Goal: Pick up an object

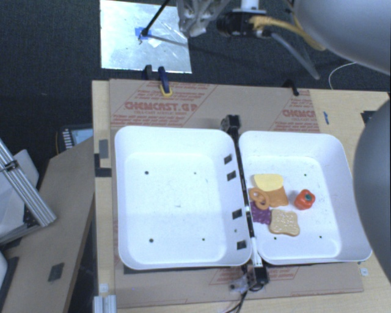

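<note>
Several toy foods lie in the right bin (pixel 308 160), towards its left side. They are a yellow wedge (pixel 269 181) on a brown slab (pixel 279 197), a small pretzel (pixel 259 198), purple grapes (pixel 261 215), a tan bread slice (pixel 285 222) and a red pepper (pixel 304 199) with a green stem. My gripper (pixel 195 18) is high at the top of the camera view, well beyond the far edge of both bins and far from every object. It looks blurred and metallic.
The left bin (pixel 177 202) sits beside the right one, with black clips (pixel 232 177) along the shared rim. A silver sheet (pixel 145 36) lies at the back left. A clamp (pixel 164 82) grips the cardboard base. Grey arm links (pixel 374 189) overhang the right side.
</note>
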You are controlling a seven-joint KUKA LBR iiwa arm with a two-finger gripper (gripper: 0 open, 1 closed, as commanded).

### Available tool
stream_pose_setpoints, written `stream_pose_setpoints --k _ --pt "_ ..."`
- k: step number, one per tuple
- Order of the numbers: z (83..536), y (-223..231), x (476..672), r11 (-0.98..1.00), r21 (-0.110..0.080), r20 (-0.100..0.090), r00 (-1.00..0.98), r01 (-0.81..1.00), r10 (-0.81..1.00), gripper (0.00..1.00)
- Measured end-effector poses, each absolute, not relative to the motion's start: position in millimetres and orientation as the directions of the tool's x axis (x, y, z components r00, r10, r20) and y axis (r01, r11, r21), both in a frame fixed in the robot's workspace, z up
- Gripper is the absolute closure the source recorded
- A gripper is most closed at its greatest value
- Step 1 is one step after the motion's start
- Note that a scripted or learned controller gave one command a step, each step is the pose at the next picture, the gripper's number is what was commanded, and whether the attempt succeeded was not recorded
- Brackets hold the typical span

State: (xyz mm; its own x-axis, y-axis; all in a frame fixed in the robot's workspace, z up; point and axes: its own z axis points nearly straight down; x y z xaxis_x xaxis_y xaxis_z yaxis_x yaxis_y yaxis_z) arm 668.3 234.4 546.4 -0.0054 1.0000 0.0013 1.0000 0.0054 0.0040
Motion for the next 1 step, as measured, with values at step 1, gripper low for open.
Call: stream_pose_setpoints --k 1 --pt "557.5 234.6 668.2 0.008 0.006 0.002 -0.008 1.0 1.0 1.0"
